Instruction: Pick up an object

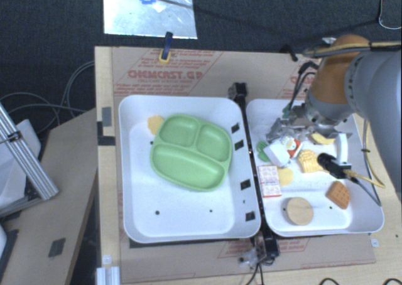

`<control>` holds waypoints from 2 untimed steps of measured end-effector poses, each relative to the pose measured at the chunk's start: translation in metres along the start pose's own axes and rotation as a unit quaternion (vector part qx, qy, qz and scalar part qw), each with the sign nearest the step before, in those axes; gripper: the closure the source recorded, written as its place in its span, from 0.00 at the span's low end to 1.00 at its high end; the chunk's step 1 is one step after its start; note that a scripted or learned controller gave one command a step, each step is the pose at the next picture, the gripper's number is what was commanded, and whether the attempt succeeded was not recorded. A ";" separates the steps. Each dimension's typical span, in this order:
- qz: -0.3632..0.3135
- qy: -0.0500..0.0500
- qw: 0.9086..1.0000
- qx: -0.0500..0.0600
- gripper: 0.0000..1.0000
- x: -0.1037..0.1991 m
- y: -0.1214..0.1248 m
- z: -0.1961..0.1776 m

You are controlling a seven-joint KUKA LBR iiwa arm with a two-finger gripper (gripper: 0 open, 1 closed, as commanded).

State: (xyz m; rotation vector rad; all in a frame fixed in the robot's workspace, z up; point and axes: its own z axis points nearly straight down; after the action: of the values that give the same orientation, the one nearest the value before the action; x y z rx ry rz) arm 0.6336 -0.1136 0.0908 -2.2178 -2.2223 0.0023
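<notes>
While the hand sits low over the upper left part of the right bin, I judge the step in hand to be the approach to a grasp. I see no object lifted clear of the bin. I cannot tell whether the hand is released or clenched, because the wrist covers it.

Likeliest target: the white block, just below the hand in the frame, close to the bin's left wall. The next move calls for a straight descent centred on that block, clear of the wall.

Right bin contents:
- red-and-white card, below the block
- yellow waffle piece, right of the block
- round tan disc, near the lower rim
- brown biscuit, lower right

Left bin contents:
- green divided plate, centre
- small yellow piece, touching the plate's upper left edge
</notes>
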 end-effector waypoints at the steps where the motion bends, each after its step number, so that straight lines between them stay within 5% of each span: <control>1: 0.000 0.000 1.000 -0.002 0.00 0.000 0.001 0.006; 2: 0.000 0.000 1.000 -0.004 1.00 0.000 0.002 -0.006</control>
State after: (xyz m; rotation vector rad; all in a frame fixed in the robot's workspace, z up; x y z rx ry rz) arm 0.6356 -0.1133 0.0964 -2.2221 -2.2257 -0.0056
